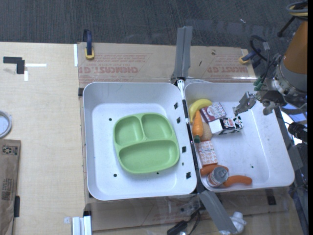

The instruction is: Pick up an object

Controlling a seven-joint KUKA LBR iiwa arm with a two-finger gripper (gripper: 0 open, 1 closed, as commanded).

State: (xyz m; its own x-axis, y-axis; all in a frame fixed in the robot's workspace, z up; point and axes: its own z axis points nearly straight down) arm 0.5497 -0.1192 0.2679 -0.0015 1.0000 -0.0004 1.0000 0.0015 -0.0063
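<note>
The end effector (246, 103), fingers apparently parted and holding nothing, hangs just right of a small carton (230, 125), likely light, stiff and best pinched across its flat sides.

- A green divided plate (145, 143) lies flat in the left white bin (98, 180).
- A blue and yellow clamp (88, 44) grips the cardboard sheet (132, 62) behind the bins.
- A roll of tape (4, 125) sits at the bench's left edge.
</note>
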